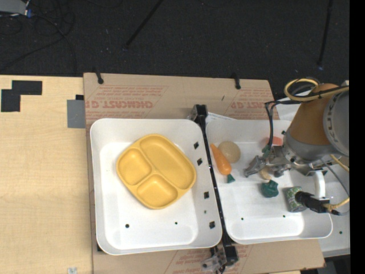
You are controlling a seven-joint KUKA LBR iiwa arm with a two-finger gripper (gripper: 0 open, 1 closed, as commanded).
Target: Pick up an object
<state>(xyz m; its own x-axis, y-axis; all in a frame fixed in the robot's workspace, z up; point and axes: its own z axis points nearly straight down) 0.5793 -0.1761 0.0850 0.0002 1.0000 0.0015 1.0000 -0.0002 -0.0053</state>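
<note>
The pale wooden table point(40, 170) carries a sheet of brown cardboard point(171, 99) printed with red lettering. Two shallow white bins, left bin point(108, 221) and right bin point(274, 227), sit side by side on it.

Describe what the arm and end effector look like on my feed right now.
The arm is grey with a wide orange band above the wrist. A yellow cable loop sits near the band. The end effector is dull grey metal with two slim fingers.

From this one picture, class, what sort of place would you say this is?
Probably a robotics lab test bench, not a kitchen: a grey and orange arm reaches over two white bins, toy food such as a carrot lies inside, and loose cables run behind.
</note>
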